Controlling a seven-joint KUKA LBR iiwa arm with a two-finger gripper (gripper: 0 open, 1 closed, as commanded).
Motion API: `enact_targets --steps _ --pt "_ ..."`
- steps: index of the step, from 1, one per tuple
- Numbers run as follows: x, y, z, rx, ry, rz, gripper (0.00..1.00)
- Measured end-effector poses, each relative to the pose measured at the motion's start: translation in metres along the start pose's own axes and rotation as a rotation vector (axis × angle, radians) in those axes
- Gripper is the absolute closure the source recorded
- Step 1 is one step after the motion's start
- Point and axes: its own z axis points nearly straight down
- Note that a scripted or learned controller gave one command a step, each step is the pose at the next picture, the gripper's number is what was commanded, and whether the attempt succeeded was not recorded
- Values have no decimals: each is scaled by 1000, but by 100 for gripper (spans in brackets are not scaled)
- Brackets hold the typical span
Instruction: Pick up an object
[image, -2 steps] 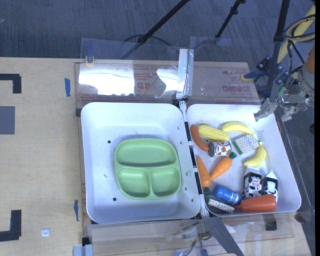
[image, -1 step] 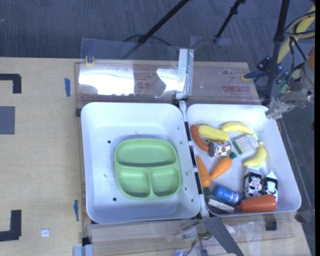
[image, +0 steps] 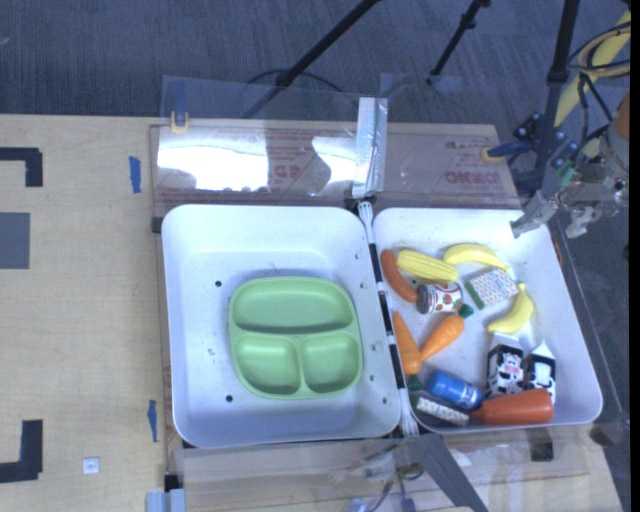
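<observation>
Hand sits at the far right corner of the right bin, over the rim, among cables and grey fittings. How far open it is: cannot tell, the clutter hides it. Nothing seen in its grasp.

Candidate objects all lie in the right bin, lower in view than the hand and to its left:
- Upper banana, nearest the hand, just inside the far wall.
- Corn cob, touching that banana's left end, farther from the hand.
- Checkered packet, just below the upper banana.
- Second banana, curved, against the packet's lower right edge; almost straight down-view from the hand.
- Small can, on its side, between the corn cob and the packet.
- Reddish sausage shape, along the divider side, well away from the hand.
- Two carrots: one tilted, below the small can; the other beside it, against the divider.
- Blue can, lying down, near the front wall.
- Cow-print carton, right of the blue can.
- Long red-orange piece, along the front wall, touching the carton; farthest down-view from the hand.

Left bin, well apart from the hand across the divider, holds a green divided plate, lying flat near its middle.

Both bins rest on the counter, light wood.
</observation>
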Motion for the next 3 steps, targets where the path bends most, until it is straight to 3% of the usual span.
enact_targets --steps 1,3 --pt "-13 -51 89 -1 2 -42 0" --pt "-12 -52 96 -48 -14 -115 0"
